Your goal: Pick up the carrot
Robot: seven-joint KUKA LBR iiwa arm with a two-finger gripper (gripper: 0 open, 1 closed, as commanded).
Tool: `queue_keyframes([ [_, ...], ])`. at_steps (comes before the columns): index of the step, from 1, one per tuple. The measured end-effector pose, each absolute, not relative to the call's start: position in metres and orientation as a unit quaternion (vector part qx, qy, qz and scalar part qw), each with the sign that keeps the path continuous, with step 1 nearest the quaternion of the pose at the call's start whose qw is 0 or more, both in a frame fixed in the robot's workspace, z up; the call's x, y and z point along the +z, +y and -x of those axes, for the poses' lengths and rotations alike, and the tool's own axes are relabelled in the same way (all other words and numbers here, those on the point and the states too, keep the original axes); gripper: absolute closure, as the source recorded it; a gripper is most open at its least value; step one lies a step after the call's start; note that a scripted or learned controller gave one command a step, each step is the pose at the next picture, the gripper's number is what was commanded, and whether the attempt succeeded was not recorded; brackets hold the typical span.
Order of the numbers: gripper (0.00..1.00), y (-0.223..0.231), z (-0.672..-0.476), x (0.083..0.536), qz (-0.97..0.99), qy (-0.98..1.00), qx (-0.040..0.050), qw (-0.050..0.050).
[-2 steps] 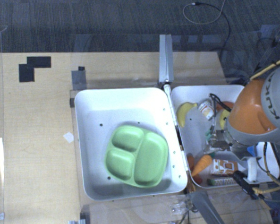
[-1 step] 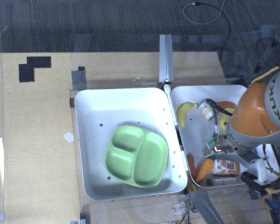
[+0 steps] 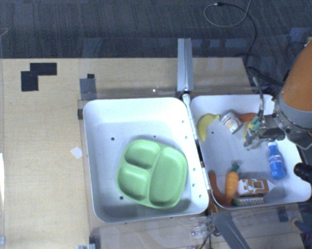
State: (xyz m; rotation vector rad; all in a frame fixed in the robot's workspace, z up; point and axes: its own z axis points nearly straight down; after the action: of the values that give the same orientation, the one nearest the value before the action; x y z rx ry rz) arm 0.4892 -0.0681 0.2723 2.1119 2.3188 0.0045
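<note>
My end effector (image 3: pixel 259 133), grip state unreadable from here, hovers in the right bin's (image 3: pixel 302 194) upper part, while the carrot (image 3: pixel 232 184) lies toward the near-left corner, long axis running near-to-far.

You look down at a slant from above the worktop (image 3: pixel 36 155), both bins (image 3: pixel 99 151) in frame.
</note>
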Motion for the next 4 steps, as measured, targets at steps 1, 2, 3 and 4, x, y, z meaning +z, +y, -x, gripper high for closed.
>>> queue_keyframes([
  [1,0.00,-0.068,-0.489,0.272,-0.673,0.739,0.0014,0.002],
  [2,0.00,-0.062,-0.488,0.184,-0.627,0.779,0.0004,0.001],
  [3,0.00,-0.092,-0.489,0.097,-0.539,0.842,0.0013,0.002],
  [4,1.00,-0.091,-0.491,0.106,-0.539,0.842,0.0030,0.004],
])
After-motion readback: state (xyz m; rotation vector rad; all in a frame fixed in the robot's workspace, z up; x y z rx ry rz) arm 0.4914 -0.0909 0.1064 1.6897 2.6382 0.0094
